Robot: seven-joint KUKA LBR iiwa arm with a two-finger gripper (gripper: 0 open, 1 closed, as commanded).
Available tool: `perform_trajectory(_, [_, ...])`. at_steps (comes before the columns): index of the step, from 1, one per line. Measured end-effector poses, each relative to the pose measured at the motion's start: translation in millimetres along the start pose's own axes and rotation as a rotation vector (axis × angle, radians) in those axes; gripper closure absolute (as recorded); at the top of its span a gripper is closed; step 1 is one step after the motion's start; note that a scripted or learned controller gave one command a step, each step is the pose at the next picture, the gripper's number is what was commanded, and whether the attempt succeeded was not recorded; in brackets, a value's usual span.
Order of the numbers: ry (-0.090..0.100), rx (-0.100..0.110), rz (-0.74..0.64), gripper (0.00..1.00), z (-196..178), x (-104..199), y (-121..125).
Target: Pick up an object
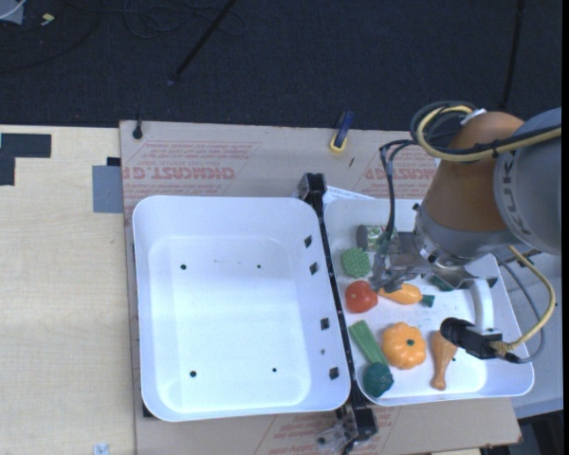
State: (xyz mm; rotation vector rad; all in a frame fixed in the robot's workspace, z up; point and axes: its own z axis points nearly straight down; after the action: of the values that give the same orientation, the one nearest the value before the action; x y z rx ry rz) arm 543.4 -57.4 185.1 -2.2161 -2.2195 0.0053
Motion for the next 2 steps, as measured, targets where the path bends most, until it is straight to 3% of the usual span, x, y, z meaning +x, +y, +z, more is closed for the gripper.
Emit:
perform_trajectory(1, [0.002, -0.005, -0.008, 1.0, -10.2, 94.0, 29.3])
perform_trajectory(2, [-0.001, -0.006, -0.003, 1.0, -1.9, 142.6, 80.2])
